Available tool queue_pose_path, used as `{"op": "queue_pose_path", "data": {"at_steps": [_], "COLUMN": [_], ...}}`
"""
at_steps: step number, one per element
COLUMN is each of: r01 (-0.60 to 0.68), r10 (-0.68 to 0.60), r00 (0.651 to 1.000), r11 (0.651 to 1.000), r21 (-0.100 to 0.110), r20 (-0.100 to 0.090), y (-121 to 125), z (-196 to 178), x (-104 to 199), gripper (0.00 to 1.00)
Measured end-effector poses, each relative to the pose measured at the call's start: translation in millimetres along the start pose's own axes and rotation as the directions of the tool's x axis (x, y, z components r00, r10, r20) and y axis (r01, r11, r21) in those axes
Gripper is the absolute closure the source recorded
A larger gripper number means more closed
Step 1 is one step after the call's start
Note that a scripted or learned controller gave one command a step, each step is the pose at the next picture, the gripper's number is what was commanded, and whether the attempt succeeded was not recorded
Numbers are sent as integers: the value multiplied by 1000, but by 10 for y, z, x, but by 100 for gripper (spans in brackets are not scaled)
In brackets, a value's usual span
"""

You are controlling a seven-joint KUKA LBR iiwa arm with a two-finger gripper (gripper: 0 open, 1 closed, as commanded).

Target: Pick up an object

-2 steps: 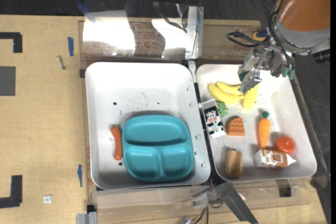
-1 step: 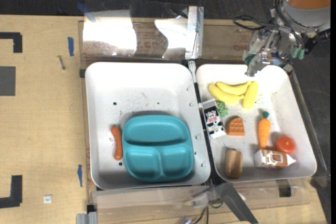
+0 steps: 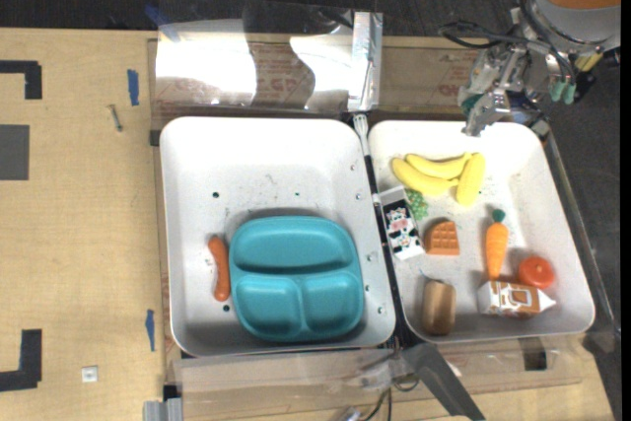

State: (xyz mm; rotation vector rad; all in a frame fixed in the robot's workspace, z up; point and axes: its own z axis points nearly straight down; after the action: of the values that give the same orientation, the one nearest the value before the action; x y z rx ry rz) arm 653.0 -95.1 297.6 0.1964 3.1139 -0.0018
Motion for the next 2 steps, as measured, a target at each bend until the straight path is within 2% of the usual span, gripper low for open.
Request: {"op": "queue_pose_path", "data": {"at_steps": [1,2], "r01": [104,178], "r10": [-104,-178], "r00": [995,984], "r11": [995,984], "r21": [-1,-3], "r20": [-10,-16], "y": [-261,-547], "z": [-98,5], "x": [-115,377], "gripper": [100,100]}}
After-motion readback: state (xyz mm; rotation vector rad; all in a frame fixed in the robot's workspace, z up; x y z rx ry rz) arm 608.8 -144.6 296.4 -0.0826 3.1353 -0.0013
